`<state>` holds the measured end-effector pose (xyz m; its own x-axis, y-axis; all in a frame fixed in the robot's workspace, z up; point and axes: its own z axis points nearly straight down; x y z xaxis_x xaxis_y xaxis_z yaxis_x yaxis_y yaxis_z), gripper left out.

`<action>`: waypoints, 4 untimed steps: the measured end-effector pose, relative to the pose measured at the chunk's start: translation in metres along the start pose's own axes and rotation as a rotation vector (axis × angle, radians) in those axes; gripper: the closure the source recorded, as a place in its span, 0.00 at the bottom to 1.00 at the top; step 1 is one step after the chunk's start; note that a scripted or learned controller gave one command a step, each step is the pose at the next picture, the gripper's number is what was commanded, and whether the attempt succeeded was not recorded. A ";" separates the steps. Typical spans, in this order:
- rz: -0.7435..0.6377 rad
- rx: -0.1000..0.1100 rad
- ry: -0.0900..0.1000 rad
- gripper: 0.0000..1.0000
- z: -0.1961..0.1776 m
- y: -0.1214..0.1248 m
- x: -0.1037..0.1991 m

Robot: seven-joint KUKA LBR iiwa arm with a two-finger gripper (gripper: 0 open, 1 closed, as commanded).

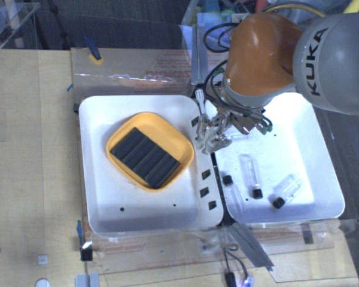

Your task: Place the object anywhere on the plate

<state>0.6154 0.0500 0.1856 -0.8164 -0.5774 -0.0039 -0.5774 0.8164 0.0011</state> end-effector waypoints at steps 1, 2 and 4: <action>-0.265 -0.001 -0.001 1.00 0.000 0.034 0.006; -0.391 0.001 -0.004 1.00 0.001 0.054 -0.013; -0.313 0.001 -0.005 0.00 0.000 -0.027 -0.045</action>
<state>0.6678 0.0539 0.1863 -0.5986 -0.8010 -0.0088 -0.8010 0.5986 -0.0023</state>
